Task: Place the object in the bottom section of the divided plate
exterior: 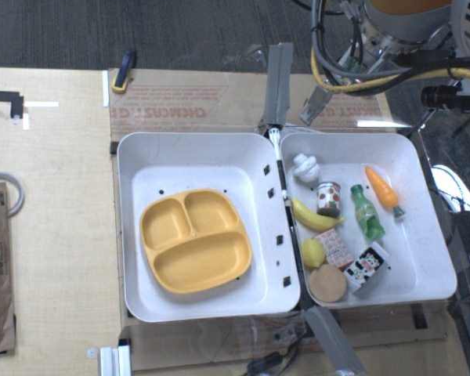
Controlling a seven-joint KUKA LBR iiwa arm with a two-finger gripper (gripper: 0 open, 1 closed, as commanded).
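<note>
A yellow divided plate (194, 241) lies in the left bin (133, 210). It has two small sections at the back and one large bottom section (204, 263) at the front, with nothing in it. The arm (407, 6), with its orange band, hangs at the top right above the back edge of the right bin (423, 233). A grey piece that looks like part of my gripper (314, 105) slants down from the cables just behind that bin. Nothing is seen held in it.
The right bin holds a white lump (304, 167), a small can (327, 198), a banana (315, 215), a green bottle (366, 211), a carrot (382, 188), a lemon (313, 252), a red packet (334, 247), a black-and-white carton (365, 266) and a brown disc (327, 283).
</note>
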